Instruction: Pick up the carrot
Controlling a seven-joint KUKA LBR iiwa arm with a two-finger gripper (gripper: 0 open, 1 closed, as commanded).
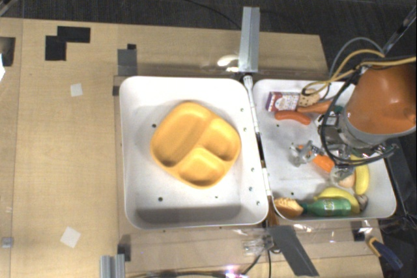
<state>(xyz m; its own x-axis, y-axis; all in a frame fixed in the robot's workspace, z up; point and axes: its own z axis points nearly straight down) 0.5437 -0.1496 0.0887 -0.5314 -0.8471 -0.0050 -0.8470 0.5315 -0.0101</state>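
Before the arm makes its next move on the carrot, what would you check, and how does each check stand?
1. Carrot found: ok. It looks to be the bright orange piece in the right bin, partly under the arm.
2. Gripper close to it: ok. The gripper sits just left of the carrot.
3. Carrot actually gripped: cannot tell. The arm covers the contact.
4. Room around the carrot: not ok. A banana lies close on its right.
5. No look-alike nearby: not ok. An orange-red long item lies further back in the same bin.
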